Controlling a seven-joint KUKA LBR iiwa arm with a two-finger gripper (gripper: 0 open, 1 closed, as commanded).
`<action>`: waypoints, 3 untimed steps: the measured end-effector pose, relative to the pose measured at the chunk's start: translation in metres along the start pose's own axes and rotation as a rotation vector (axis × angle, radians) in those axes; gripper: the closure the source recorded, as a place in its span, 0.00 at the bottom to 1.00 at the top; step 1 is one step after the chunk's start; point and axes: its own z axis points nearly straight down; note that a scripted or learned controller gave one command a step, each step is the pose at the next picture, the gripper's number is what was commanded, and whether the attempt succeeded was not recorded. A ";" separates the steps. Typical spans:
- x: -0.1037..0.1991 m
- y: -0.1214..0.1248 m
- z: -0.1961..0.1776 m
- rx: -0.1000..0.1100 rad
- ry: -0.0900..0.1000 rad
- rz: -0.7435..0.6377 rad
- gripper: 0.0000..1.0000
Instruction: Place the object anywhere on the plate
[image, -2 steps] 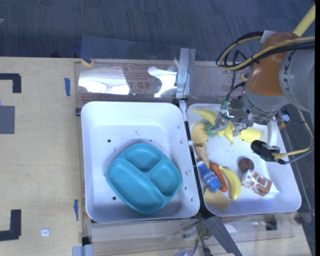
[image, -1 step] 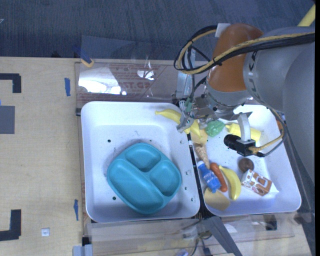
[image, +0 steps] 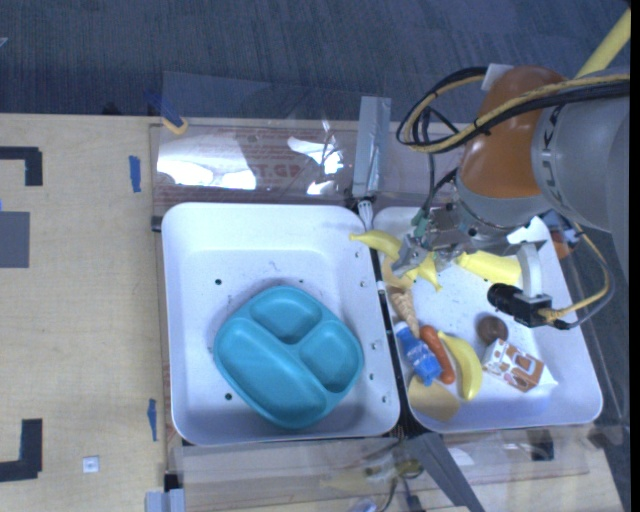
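gripper (image: 418, 245) low among curved yellow bananas (image: 385, 242), right bin; smooth teal three-compartment plate (image: 288, 355) left bin.

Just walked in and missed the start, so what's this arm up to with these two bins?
The grey arm reaches in from the right, its tool low over the top-left corner of the right bin, among the yellow banana-like toys. That bin also holds an orange carrot, a blue item, a brown round piece and a small packet. The blue divided plate sits in the left bin with nothing on it, so no object has been placed yet.
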 end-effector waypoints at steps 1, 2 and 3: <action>0.067 0.019 -0.012 -0.004 0.002 0.098 1.00; 0.034 -0.022 0.001 0.002 0.002 0.334 1.00; 0.108 -0.032 0.000 0.001 0.002 0.154 1.00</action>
